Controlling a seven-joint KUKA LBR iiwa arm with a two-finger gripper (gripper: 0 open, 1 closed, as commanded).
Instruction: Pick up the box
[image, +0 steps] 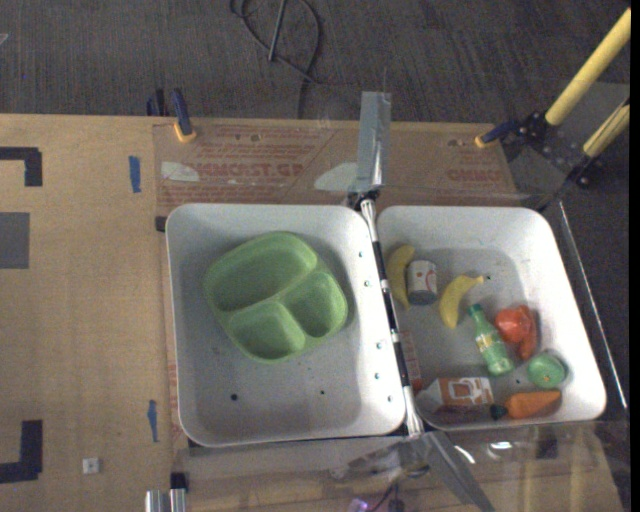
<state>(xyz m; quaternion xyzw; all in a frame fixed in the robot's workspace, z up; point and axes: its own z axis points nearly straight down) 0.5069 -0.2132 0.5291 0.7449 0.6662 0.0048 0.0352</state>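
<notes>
I am eyeing the box (461, 392), which is lying flat along the near wall of the right bin (568, 262), long axis left-right, beside the carrot (533, 404). My claw's state and bearing I cannot tell.

Of my own arm and claw I can tell no colour, shape, cable or marking from here. At two o'clock stand slanted yellow bars (598, 60) over a grey plate (548, 165) with a blue clamp (497, 133), and whether they are part of me I cannot tell. The same goes for the pale, glassy blur (505, 470) at five o'clock.
</notes>
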